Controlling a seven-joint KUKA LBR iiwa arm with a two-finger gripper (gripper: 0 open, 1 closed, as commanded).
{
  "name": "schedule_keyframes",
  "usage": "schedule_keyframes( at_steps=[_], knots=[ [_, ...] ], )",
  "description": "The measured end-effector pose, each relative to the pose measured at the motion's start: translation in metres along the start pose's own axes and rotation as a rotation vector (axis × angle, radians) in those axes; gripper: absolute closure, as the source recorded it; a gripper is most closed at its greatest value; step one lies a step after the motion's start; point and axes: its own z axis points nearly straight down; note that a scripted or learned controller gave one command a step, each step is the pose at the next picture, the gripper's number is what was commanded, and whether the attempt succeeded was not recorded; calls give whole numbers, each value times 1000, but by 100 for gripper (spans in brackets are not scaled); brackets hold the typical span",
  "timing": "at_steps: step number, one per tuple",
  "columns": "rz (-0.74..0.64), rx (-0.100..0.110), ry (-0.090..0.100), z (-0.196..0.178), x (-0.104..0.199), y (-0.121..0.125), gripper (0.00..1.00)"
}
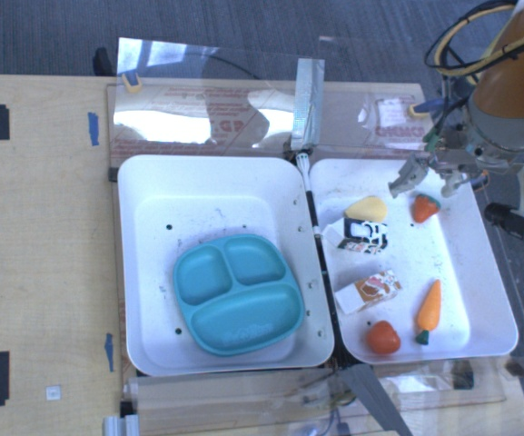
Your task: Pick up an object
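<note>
Camera view: gripper (433,178) hangs over far right corner of right bin (493,284), fingers spread wide, nothing between them. Small strawberry-like toy (424,208) lies just below the gripper, apart from it. Same bin also has yellow piece (367,209), black-and-white cow toy (367,235), wrapped snack packet (371,291), tomato (383,337), carrot (430,308). Left bin (143,243) carries teal divided plate (237,294). Both bins sit on desk (34,271).
</note>
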Motion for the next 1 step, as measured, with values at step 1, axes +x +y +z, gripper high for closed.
schedule_keyframes(
  at_steps=[1],
  knots=[
    [76,5,1,57,30,15,0]
  ],
)
